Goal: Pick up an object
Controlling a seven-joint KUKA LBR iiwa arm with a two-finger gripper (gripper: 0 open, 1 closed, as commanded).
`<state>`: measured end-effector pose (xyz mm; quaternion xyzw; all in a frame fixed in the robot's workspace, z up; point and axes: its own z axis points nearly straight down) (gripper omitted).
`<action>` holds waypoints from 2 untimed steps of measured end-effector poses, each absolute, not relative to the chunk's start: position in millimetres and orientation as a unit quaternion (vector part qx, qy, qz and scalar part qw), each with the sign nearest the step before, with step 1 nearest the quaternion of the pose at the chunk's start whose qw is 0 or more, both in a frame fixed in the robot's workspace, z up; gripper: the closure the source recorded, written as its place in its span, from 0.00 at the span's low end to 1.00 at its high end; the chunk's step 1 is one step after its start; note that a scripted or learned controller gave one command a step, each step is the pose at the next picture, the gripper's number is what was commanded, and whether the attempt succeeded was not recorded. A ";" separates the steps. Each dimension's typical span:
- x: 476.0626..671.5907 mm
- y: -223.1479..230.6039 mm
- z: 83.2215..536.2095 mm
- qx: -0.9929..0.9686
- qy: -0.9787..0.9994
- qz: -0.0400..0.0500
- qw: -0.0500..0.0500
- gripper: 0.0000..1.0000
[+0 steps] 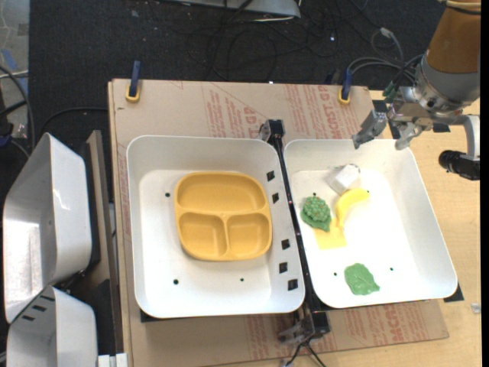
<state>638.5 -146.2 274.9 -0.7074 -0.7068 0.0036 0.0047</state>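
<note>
A: What lies in the right bin (428, 228)?

B: A small pale block (344, 177), boxy and matte, near the far wall. Just beside it, a smooth yellow banana-shaped piece (351, 202) that rests on a flat yellow square (331, 238). A knobbly green cluster (316, 212) touches that square's left side. A second green lump (361, 279), leaf-like and crinkled, sits apart toward the near wall.

A: And the left bin (149, 205)?

B: One glossy yellow tray (224, 214) with three compartments, rounded corners, nothing in them.

A: The pincer?

B: The pincer (387, 134) hangs over the right bin's far rim, above the pale block, its two dark fingers spread apart with nothing between them.

A: What surrounds it?

B: Both shallow white plastic bins sit on brown cardboard (229, 105) across the desk, black clips along the seam between them. Cables (252, 44) trail over the dark floor beyond.
</note>
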 end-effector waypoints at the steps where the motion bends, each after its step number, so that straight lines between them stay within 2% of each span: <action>1: 640.5 -145.7 282.5 -0.707 -0.708 0.000 0.000 0.00; 2: 637.2 -142.4 238.7 -0.707 -0.707 0.001 0.001 0.00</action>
